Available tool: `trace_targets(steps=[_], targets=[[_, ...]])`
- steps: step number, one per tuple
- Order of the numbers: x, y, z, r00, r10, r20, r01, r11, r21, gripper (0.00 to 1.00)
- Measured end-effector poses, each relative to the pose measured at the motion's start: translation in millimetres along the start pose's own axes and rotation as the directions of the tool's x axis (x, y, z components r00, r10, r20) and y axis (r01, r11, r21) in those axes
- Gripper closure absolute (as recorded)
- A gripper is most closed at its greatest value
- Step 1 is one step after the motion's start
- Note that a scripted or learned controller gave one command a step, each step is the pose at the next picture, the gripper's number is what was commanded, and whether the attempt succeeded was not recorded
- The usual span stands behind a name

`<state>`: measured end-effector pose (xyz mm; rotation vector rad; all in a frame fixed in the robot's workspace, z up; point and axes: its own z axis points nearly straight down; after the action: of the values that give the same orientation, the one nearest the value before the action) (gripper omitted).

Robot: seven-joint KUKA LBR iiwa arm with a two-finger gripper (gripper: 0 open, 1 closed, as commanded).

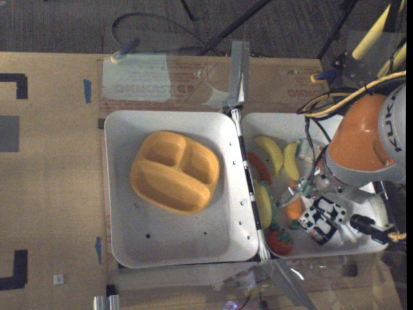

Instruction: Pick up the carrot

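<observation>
Orange against the white floor, the carrot (293, 210) lies in the right bin (342, 249), left of that bin's middle and toward its front wall. Your end effector (304, 194) hangs over the same bin, just behind the carrot and a little to its right, very close to it. You cannot tell from this view whether it is wide or narrow. Two bananas (271, 152) sit toward the bin's back wall, and a red fruit (279, 241) lies near its front left corner.

In the right bin (361, 250), the gripper (302, 196) hangs close above the carrot (293, 210). A banana (270, 152) lies beyond the carrot, a red fruit (281, 242) just before it.
</observation>
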<state>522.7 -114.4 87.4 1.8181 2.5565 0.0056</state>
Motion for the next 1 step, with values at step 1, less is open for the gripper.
trace_targets(steps=[1], targets=[[-1.4,1.7,-11.3,1.000,0.002,0.004,-0.001,1.000,-0.006,1.00]])
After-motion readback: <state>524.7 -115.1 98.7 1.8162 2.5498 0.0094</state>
